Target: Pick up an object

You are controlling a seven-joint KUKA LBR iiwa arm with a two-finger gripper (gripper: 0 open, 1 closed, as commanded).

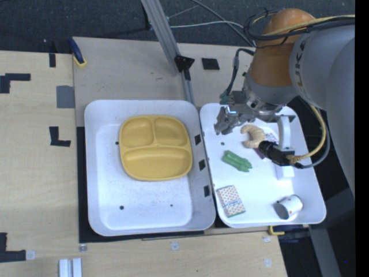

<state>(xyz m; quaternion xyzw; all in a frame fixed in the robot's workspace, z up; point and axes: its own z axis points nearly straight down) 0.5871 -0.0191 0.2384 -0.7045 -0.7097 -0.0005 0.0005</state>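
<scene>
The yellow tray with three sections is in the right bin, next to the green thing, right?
Not quite. The camera view shows the yellow tray in the left bin. The green thing lies in the right bin.

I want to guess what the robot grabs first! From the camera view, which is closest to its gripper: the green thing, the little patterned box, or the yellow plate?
1. Green bumpy toy, just below the gripper.
2. Small patterned box, near the right bin's front edge.
3. Yellow divided plastic plate, in the left bin; nearly tied with the box.

Divided plate in left bin; small carton in right bin.
</scene>
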